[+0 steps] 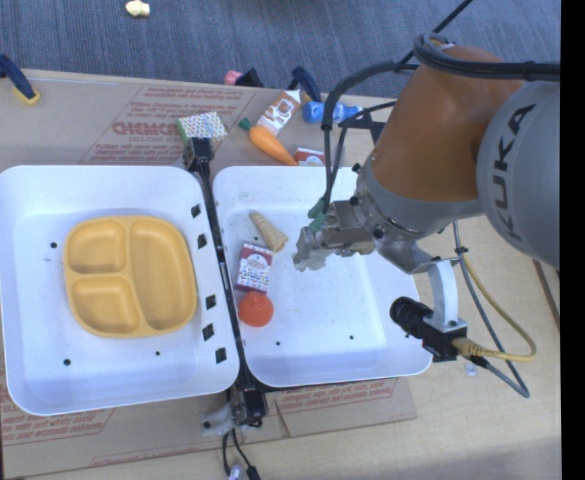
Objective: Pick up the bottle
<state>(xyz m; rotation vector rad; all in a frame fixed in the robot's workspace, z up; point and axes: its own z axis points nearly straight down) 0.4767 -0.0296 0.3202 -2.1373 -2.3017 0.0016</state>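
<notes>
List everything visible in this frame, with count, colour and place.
tray: 1, yellow, three compartments, in left bin
left bin: 1, white
right bin: 1, white
bottle: 1, red cap, red-and-white label, lying in right bin by the divider
cone: 1, tan, in right bin above the bottle
carrot: 1, orange, on bench behind the bins
clamp: 1, blue, bench's far left edge
arm: 1, grey and orange, from right
gripper: 1, over right bin, right of the bottle, holding nothing visible

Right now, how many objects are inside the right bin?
3. An ice cream cone near the back, a small red-labelled bottle by the left wall, and an orange-red cap just in front of it. The arm may hide more.
</notes>
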